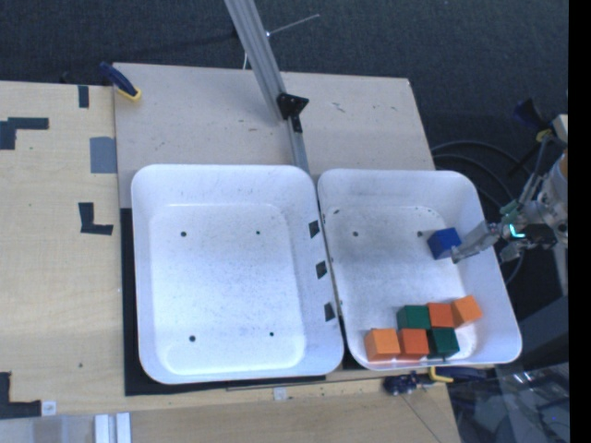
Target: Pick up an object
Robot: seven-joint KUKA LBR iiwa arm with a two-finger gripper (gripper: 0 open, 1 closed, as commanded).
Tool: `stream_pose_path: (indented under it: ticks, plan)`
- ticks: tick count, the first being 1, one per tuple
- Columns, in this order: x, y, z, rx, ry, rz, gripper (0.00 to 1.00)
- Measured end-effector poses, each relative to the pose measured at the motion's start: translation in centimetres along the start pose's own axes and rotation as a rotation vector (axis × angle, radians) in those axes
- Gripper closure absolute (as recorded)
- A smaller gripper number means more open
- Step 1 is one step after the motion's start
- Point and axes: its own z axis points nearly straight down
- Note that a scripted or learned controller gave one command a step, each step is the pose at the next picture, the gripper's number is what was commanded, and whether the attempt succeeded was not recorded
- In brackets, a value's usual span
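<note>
Pale wooden bench (55,247) bears two white bins (222,178) over dark carpet (416,26).

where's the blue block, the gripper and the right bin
blue block (444,242), camera view, middle of its top face
gripper (464,248), camera view, at its fingertips beside the block
right bin (388,185), camera view, bare far rim

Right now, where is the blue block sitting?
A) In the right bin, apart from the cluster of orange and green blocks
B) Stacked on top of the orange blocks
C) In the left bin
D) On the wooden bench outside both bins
A: the blue block lies alone in the upper right part of the right bin, while the orange and green blocks cluster near its lower edge.
</note>
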Motion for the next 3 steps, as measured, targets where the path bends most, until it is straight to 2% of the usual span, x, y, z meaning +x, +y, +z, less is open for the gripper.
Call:
stream_pose_path:
  ticks: [1,3]
  plan:
    - [0.0,0.1,-0.2,-0.004,-0.001,-0.002,0.00]
    - [-1.3,0.9,10.9,0.002,0.000,0.000,0.00]
